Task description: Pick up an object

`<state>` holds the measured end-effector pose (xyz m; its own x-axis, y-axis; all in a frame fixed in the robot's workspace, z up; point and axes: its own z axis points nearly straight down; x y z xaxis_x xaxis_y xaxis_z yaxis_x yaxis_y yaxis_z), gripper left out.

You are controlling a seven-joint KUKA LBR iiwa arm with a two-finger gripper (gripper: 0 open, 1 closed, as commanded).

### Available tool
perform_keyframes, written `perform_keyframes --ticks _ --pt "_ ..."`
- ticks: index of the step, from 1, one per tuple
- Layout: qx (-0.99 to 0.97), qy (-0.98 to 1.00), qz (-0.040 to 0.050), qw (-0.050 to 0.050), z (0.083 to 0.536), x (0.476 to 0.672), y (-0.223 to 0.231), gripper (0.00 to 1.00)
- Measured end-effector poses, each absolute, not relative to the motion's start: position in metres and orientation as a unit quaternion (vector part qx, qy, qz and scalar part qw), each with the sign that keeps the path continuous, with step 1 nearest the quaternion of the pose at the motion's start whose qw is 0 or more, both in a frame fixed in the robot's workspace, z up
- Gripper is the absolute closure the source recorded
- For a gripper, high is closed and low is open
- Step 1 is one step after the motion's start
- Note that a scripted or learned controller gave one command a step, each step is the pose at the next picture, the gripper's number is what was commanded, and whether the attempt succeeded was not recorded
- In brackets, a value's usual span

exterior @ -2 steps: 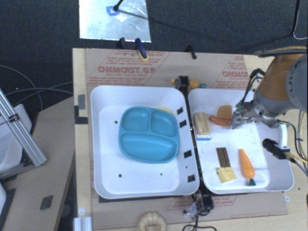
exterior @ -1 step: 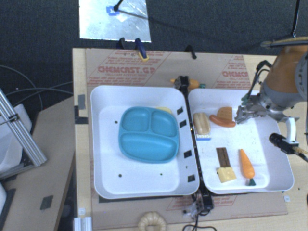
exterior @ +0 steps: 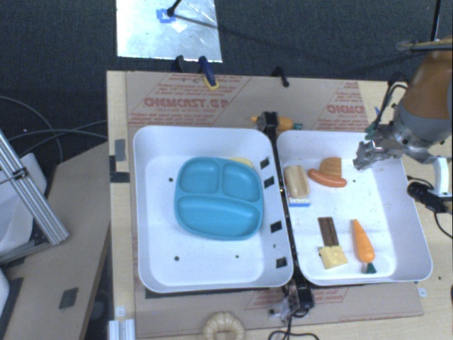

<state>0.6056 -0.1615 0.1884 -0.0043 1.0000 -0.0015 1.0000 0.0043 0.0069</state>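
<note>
Over the right bin: I see the gripper hanging above the upper right part of the right bin, with the arm coming in from the right edge.
Gripper state: I cannot tell how the hand stands (it is small and blurred at this slant); nothing shows in it.
Candidate objects: a hot dog lies with a brown bun piece touching its upper side, both just left of the gripper; a sandwich rests near the bin's left wall; a chocolate bar sits above a cheese wedge, the two touching; a carrot lies beside them toward the lower right.
Left bin: the left bin bears a blue divided plate (no pick target that I would choose).
Step in hand: I judge this to be the approach, with no object lifted yet.
Nearest target: the hot dog, by my reading.
Next move calls for: shifting the gripper left over the hot dog, squaring it across the sausage's narrow width, then descending.
Caution: the bun piece touches the hot dog, so a descent placed too high in the view may land on both.
</note>
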Motion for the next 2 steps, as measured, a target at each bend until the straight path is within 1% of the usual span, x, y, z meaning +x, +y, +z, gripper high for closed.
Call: perform_keyframes --ticks 1,2 --pt "0.705 0.709 0.0017 0.003 0.227 0.607 -0.162 1.00" --pt "0.704 0.710 0.0012 0.001 0.235 0.602 -0.114 1.00"
